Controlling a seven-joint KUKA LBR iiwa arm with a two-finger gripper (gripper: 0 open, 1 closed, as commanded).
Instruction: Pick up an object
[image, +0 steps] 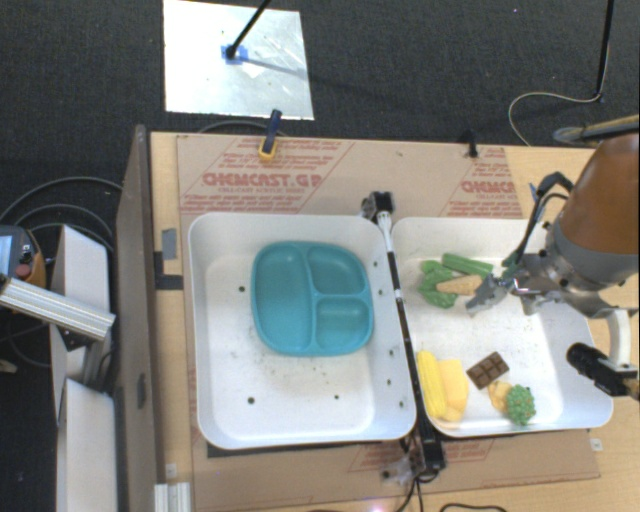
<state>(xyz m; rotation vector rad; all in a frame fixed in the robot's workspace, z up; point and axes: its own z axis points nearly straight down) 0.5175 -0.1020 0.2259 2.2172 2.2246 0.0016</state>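
Low in the right bin (575, 415) sit corn (442, 385), a brown block (487, 370) and broccoli (519, 403). Higher up, the beans (452, 279) lie longways left to right, just left of the gripper (488, 296). Whether its tip touches them, I cannot tell, nor its grip.

bins (225, 330): white
divided plate (311, 298): teal
corn (442, 386): yellow
chocolate piece (487, 370): brown
broccoli (519, 403): green
pea pods (447, 279): green
counter (300, 175): tan, red lettering
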